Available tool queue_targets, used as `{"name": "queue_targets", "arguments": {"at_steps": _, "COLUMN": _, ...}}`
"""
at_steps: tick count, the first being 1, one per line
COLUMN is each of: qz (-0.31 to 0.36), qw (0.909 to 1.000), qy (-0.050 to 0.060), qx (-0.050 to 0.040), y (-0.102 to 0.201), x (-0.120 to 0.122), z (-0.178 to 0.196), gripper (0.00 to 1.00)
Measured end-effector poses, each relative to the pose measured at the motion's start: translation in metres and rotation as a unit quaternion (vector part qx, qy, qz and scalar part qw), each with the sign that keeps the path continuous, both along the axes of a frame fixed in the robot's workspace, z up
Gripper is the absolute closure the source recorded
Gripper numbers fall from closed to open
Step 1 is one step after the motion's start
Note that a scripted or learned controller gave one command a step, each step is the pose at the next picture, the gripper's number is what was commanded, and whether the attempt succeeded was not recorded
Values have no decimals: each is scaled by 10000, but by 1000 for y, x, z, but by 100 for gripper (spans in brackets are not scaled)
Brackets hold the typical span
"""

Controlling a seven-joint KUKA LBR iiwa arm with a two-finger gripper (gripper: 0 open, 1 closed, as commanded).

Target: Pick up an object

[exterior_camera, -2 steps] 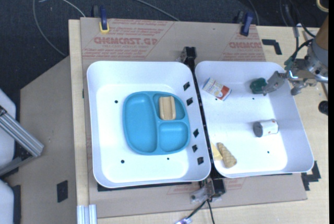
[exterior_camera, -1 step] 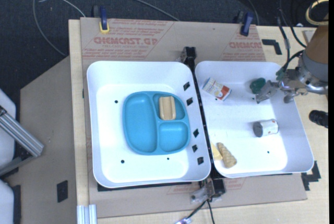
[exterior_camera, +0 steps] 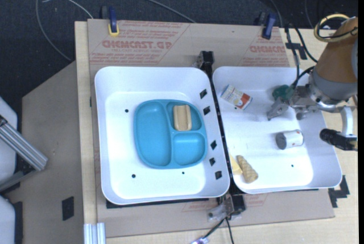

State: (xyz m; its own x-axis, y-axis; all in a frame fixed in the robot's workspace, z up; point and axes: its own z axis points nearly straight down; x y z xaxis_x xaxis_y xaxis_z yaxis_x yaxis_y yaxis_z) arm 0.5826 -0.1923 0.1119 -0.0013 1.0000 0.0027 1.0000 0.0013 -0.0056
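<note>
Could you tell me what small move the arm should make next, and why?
Probably lower the gripper a little onto the green object in the right bin, if its fingers are open. It sits right beside that object, nearer than the small cylinder, and nothing shows between its fingers.

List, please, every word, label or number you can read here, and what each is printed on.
"CHEMCAST GP": red print on the brown board behind the left bin.
Red print on the board behind the right bin: partly hidden, too blurred to read.
Small carton in the right bin: print too small to read.
</note>
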Motion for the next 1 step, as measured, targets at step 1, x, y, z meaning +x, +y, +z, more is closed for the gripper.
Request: {"name": "queue_targets", "arguments": {"at_steps": 1, "qz": -1, "qw": 10000, "qy": -34, "qx": -8, "y": -1, "x": 2, "z": 15, "gripper": 100}}
